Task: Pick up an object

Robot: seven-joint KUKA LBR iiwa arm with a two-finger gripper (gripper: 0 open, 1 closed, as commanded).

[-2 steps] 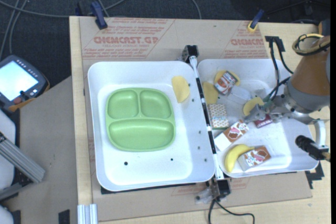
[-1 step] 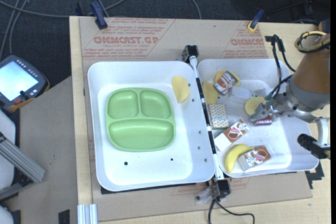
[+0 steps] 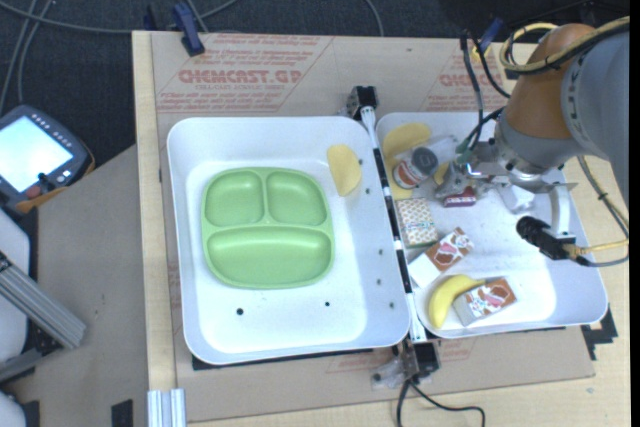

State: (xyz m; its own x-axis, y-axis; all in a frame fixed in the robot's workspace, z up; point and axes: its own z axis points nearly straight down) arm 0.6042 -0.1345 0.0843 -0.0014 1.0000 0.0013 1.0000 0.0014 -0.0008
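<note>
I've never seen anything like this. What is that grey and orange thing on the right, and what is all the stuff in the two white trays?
That is a robot arm, seen from a camera fixed above the bench. It reaches in from the right, and its gripper, a two-fingered hand, hangs low over the right bin. A program has it try to pick up an object. That bin holds small items: a banana, a few little packets and a yellow piece near the top. The left bin holds a green divided plate and a yellow piece. Whether the gripper holds anything is not clear here.
</note>
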